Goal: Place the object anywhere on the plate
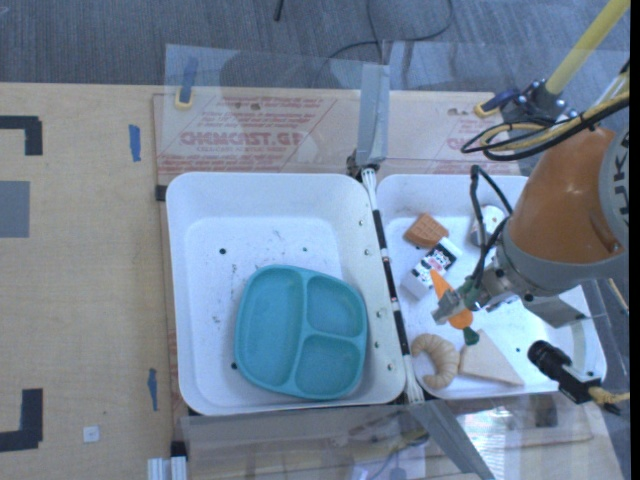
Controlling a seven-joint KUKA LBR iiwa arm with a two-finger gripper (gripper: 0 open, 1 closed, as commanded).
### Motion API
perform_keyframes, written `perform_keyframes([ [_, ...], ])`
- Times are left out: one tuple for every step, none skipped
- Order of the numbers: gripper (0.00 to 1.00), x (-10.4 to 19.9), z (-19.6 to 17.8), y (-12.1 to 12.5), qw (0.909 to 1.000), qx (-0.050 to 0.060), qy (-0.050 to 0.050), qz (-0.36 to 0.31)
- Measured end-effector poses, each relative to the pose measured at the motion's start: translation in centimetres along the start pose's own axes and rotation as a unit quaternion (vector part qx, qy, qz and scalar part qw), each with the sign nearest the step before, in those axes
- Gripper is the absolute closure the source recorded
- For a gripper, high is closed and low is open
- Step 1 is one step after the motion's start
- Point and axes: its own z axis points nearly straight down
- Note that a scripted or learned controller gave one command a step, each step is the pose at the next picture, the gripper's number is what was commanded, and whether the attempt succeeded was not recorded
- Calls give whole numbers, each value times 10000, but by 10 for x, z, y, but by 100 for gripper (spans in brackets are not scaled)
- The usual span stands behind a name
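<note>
Camera view looked down on a pale wooden counter (pixel 80 298) marked with black corner brackets and bits of blue tape, with grey carpet and a looping black cable (pixel 405 8) beyond its far edge. A printed cardboard sheet (pixel 245 133) lay under two white bins. The left bin (pixel 190 218), speckled with dark crumbs, carried a teal divided plate (pixel 300 333) near its front right corner. The right bin (pixel 590 358) held a brown block (pixel 425 231), a small black-and-white box (pixel 430 266), a croissant-like piece (pixel 437 356) and a pale wedge (pixel 490 368). The hand (pixel 455 308) sat low over this bin's middle, an orange carrot-like object (pixel 446 290) at its tip; whether its fingers gripped it I cannot tell. The plate was well apart from that object.
</note>
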Motion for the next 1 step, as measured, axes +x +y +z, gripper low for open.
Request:
perform_keyframes([
  [100,88,-33,39,9985,-1,-2,-547],
])
